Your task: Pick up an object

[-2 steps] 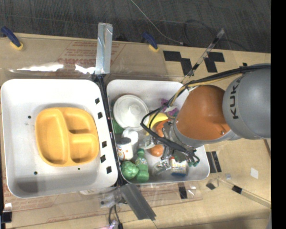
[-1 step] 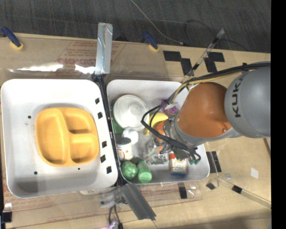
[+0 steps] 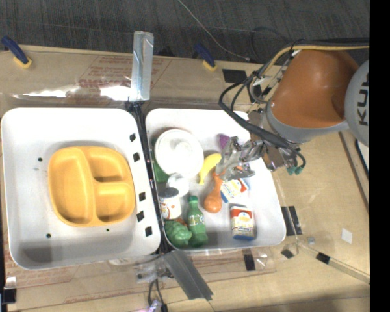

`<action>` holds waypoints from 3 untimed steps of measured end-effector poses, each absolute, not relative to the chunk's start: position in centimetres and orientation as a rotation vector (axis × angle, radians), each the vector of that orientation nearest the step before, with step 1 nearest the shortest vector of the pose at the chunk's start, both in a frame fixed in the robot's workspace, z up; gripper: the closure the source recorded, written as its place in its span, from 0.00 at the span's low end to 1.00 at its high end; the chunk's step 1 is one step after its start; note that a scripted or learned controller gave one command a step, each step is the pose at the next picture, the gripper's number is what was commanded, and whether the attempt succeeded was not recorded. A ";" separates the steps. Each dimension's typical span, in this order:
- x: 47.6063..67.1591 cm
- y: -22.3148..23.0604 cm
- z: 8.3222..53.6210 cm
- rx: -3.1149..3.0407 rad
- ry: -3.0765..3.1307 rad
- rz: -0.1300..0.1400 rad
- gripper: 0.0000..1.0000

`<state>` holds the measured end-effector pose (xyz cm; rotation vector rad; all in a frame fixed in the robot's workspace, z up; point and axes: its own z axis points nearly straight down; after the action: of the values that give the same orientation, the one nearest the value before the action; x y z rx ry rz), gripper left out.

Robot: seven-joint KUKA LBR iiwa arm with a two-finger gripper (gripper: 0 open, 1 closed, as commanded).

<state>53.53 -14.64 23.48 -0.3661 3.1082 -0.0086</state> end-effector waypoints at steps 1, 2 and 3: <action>63.1 -10.1 20.7 -0.322 3.125 0.002 1.00; 65.8 -14.0 28.2 -0.442 3.103 -0.006 1.00; 62.8 -14.1 26.1 -0.785 3.043 0.001 1.00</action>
<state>62.79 -14.09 26.10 -0.7848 3.0431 0.0012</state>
